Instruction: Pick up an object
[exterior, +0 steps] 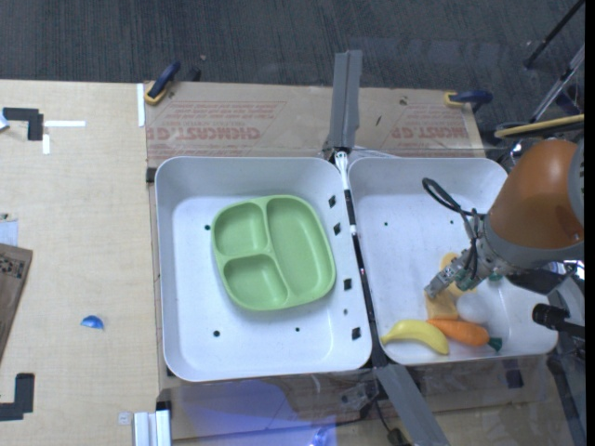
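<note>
In the right bin [400, 203] a yellow banana [417, 335] lies near the front wall, with an orange carrot [459, 332] just to its right. A yellowish object [448, 295] lies right above them, partly hidden. My gripper [453, 278] is low in this bin, directly on that yellowish object, hanging from the grey arm with the orange band [539, 198]. A green divided plate [274, 251] rests in the left bin [186, 277].
A black cable [444, 198] loops over the right bin beside the wrist. A grey divider post [345, 100] stands behind the seam between the bins. Blue clamps [164, 80] sit on the cardboard backing. The wooden bench [74, 230] extends left.
</note>
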Available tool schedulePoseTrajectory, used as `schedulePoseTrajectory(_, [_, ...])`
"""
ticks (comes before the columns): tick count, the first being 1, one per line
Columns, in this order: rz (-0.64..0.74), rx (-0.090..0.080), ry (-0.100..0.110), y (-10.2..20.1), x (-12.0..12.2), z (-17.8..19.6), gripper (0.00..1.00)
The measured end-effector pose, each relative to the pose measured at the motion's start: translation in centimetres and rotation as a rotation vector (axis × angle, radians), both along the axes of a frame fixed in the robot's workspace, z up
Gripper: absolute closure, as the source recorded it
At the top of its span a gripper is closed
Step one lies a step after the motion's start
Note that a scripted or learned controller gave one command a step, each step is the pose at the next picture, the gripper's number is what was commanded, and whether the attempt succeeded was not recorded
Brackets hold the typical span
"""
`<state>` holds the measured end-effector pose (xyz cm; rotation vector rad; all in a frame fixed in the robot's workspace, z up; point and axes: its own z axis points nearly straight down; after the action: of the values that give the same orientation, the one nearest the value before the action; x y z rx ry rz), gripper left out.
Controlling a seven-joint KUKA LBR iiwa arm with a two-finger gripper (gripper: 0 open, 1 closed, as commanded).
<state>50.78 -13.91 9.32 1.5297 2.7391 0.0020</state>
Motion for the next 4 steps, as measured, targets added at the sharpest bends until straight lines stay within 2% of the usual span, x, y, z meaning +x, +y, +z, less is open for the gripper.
schedulePoseTrajectory(1, [-0.168, 0.0, 0.002, -6.2, 5.3, -0.1, 0.0])
schedulePoseTrajectory(2, [-0.367, 0.0, 0.002, -7.6, 7.7, 4.4, 0.0])
schedulePoseTrajectory(3, [-0.311, 0.001, 0.001, -6.4, 4.5, 0.0, 0.0])
schedulePoseTrajectory(4, [-0.313, 0.001, 0.0, -6.4, 4.6, 0.9, 1.0])
